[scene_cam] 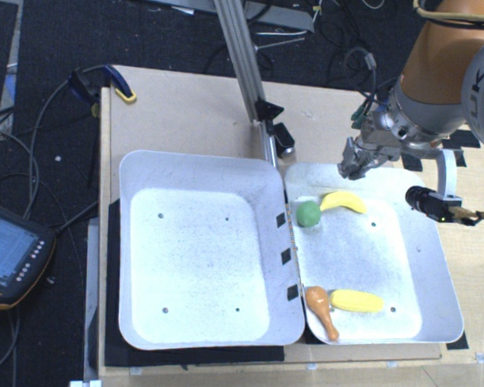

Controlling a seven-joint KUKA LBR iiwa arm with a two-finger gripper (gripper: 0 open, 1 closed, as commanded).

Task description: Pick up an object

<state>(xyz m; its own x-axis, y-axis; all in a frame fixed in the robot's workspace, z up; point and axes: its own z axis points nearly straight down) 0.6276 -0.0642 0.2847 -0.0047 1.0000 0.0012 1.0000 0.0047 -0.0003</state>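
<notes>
Four objects lie in the right bin (pixel 435 268), and you should treat the yellow banana (pixel 343 203) as the likeliest target, since it rests just below the pincer (pixel 353 167) and closest to it. Its long axis runs roughly across the bin, from the green ball (pixel 308 214) at its near end out toward the bin's far side, with a slight upward bow. The ball touches or nearly touches that end; I cannot tell which. Well below the pincer, at the bin's front edge, lie a yellow lemon-shaped piece (pixel 357 301) and an orange pear-shaped piece (pixel 321 308), just beside each other. The pincer hangs above the bin's back rim, holding nothing; whether it is open or closed cannot be judged. In my assessment the approach step is in hand. Your next move calls for a descent with the jaws set across the banana's short width, clear of the ball.
</notes>
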